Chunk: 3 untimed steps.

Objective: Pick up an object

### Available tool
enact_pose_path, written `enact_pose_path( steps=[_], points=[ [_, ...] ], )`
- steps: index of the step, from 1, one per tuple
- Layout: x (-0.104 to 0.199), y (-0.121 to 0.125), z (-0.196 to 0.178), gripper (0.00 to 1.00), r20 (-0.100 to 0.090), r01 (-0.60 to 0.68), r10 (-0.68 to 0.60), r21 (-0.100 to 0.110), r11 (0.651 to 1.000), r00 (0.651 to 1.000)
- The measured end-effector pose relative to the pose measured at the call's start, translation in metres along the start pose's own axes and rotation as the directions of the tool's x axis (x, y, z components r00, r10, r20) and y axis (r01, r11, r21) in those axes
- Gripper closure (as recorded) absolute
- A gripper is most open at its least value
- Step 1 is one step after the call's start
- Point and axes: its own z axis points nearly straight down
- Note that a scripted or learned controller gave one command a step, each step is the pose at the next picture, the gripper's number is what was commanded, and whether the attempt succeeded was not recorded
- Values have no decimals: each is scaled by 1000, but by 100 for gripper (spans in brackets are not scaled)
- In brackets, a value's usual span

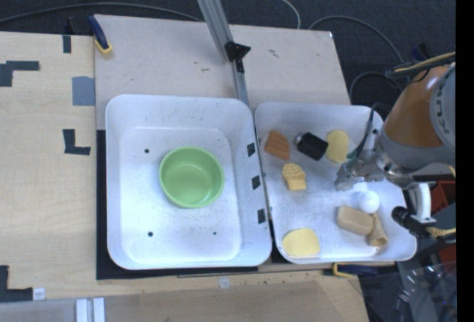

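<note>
Bowl in left bin

Right bin is crowded; left bin lies open around green bowl.

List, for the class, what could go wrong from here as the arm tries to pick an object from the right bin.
The gripper is beside the white ball; a nudge could roll it away.
The tan block lies close by, so the fingers might hit it too.
</note>
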Motion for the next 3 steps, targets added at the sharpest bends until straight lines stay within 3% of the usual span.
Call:
enact_pose_path(
  steps=[2,3],
  points=[
    [-4,11,-101,100,3,-1,1,-8,1000,1000],
    [-4,12,-108,100,1,-1,1,-4,1000,1000]
  ],
)
